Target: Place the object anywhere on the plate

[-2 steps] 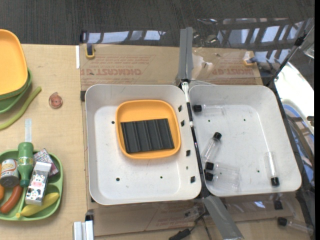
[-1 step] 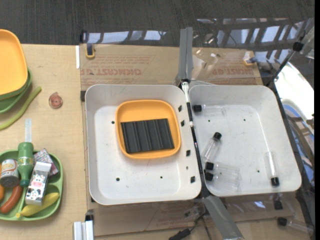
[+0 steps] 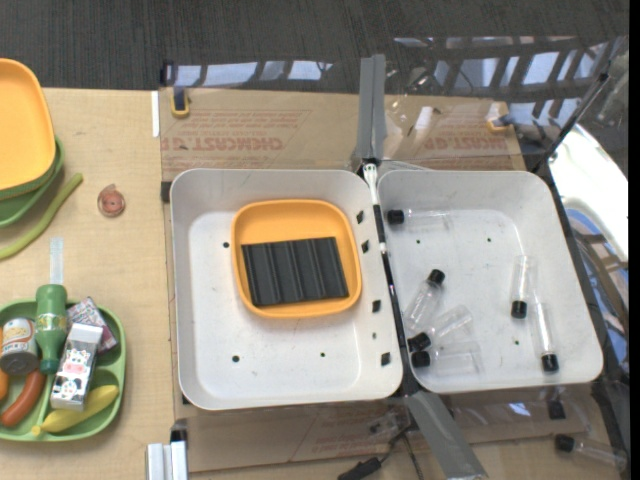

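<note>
An orange plate [image 3: 297,258] sits in the left white bin [image 3: 210,358], toward its back middle. A dark ribbed rectangular block [image 3: 296,272] lies flat on the plate, covering most of its centre. In the right white bin [image 3: 570,268] lie several clear plastic vials with black caps, among them one near the back left [image 3: 412,217], one at the centre left [image 3: 427,294] and two on the right side [image 3: 521,286].
Left of the bins, the wooden bench holds a stack of orange and green plates [image 3: 22,148] and a green tray of toy food [image 3: 60,373]. A small pink disc [image 3: 111,201] lies on the bench. Cardboard [image 3: 270,138] lines the area behind the bins.
</note>
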